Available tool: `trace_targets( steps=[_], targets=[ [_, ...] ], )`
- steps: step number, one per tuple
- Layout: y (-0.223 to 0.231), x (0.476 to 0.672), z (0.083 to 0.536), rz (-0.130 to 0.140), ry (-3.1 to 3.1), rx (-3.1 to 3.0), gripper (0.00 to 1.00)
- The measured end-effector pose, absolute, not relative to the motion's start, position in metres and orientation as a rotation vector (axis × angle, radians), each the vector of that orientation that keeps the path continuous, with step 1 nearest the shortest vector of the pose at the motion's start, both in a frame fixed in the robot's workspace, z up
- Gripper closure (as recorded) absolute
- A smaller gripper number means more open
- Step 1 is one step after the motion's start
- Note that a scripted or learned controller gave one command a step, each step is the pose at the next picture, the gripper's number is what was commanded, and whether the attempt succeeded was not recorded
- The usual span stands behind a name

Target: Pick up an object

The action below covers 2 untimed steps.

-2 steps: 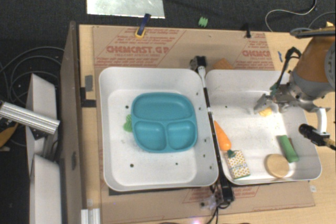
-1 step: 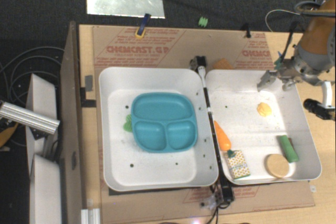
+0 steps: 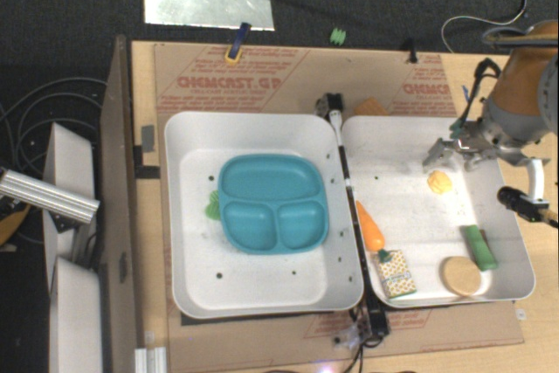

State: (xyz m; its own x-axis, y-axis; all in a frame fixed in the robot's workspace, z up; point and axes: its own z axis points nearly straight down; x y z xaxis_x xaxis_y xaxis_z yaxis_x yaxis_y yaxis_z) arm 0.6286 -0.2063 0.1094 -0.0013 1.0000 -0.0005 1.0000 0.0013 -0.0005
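Note:
The right bin (image 3: pixel 410 144) holds a small yellow object (image 3: pixel 439 183), an orange carrot (image 3: pixel 371 228), a patterned small box (image 3: pixel 395 272), a green stick (image 3: pixel 479 246) and a round tan disc (image 3: pixel 461 275). My gripper (image 3: pixel 453 150) hangs over the right bin's upper right part, just above and slightly right of the yellow object. Its fingers are spread apart with nothing between them. The grey arm with its orange band comes in from the right edge.
The left bin (image 3: pixel 188 188) holds a teal divided plate (image 3: pixel 272 203) with a green item (image 3: pixel 212 205) peeking out at its left side. A black divider (image 3: pixel 342 162) runs between the bins. Cables lie outside the bench on the left.

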Motion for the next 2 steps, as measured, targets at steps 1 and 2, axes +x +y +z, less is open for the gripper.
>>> trace_targets(
  steps=[1, 2],
  targets=[
    [-0.207, 0.612, 0.133, 0.001, 2.221, 2.219, 0.0],
    [-0.206, 0.616, 0.095, 0.0, 2.225, 2.215, 0.0]
  ],
)
